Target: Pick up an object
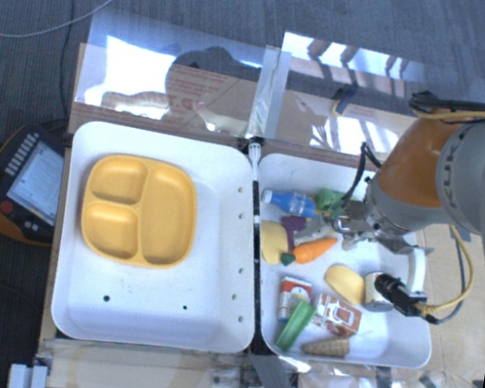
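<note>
Camera view: the arm [431, 165] is extended from the right over the right bin [410, 350], wrist angled downward. The gripper [345, 224] is positioned low among the objects; its state cannot be told. One carrot [314, 248] lies just beside it, below-left. One blue bottle [291, 203] lies to its left. One yellow divided plate [139, 210] is seated in the left bin [149, 311], well apart.
</note>
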`<state>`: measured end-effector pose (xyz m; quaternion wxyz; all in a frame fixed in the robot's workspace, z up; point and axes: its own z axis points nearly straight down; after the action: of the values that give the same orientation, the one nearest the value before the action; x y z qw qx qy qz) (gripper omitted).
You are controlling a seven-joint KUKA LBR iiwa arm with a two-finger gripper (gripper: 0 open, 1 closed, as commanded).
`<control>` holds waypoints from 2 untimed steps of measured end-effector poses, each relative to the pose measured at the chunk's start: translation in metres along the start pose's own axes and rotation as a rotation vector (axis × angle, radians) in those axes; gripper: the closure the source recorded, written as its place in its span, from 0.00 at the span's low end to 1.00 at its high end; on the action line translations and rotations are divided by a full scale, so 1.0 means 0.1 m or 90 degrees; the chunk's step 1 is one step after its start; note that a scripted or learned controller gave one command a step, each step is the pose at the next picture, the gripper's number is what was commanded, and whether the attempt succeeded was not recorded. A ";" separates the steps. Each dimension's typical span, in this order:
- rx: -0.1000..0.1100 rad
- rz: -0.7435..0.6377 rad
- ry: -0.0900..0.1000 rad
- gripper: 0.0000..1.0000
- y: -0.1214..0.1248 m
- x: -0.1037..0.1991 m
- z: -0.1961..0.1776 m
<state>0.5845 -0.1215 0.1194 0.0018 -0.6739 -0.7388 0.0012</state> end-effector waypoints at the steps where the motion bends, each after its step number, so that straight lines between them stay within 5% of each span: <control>1: -0.010 -0.035 -0.006 0.00 -0.17 0.20 0.29; 2: -0.012 -0.037 -0.004 1.00 -0.15 0.22 0.19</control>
<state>0.5673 -0.1009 0.1000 -0.0065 -0.6521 -0.7581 -0.0037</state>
